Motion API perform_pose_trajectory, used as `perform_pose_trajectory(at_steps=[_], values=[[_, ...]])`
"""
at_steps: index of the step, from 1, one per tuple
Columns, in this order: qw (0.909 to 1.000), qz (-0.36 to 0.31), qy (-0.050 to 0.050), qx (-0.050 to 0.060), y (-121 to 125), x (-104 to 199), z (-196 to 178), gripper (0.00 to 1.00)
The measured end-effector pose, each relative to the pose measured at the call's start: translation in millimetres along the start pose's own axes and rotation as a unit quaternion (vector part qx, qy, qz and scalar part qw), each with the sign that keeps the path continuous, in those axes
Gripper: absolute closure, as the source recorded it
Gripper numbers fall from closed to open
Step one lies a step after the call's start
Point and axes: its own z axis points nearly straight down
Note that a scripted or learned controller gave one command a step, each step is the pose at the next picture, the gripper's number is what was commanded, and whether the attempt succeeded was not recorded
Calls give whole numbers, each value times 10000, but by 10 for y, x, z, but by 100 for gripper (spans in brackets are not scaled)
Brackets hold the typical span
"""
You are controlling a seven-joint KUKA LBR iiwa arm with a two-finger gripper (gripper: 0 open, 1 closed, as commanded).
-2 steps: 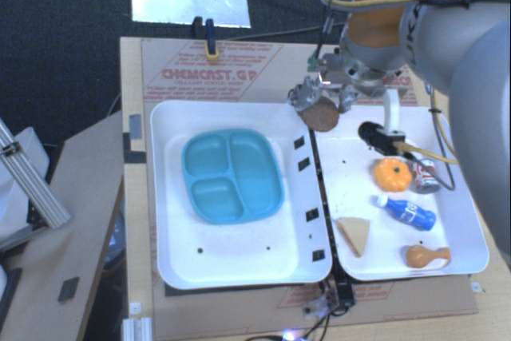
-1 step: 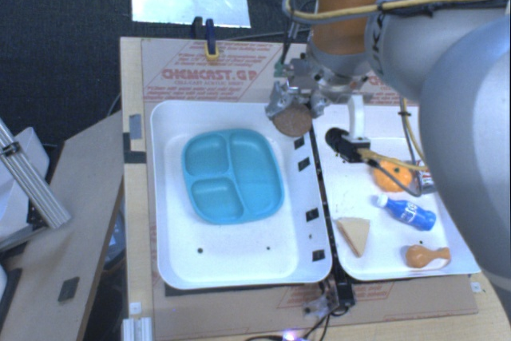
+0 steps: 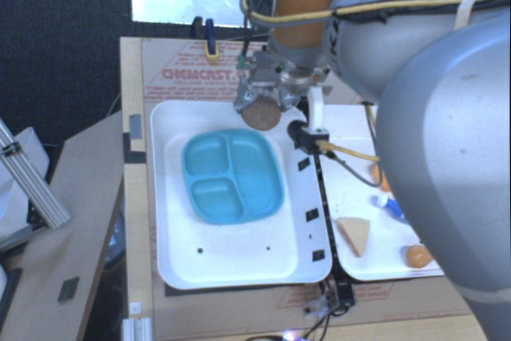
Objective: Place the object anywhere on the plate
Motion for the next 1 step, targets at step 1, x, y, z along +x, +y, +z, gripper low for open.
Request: perform_pose_trajectory(at_steps=[1], values=[[10000, 37, -12, 9, -42, -52, 15, 100]])
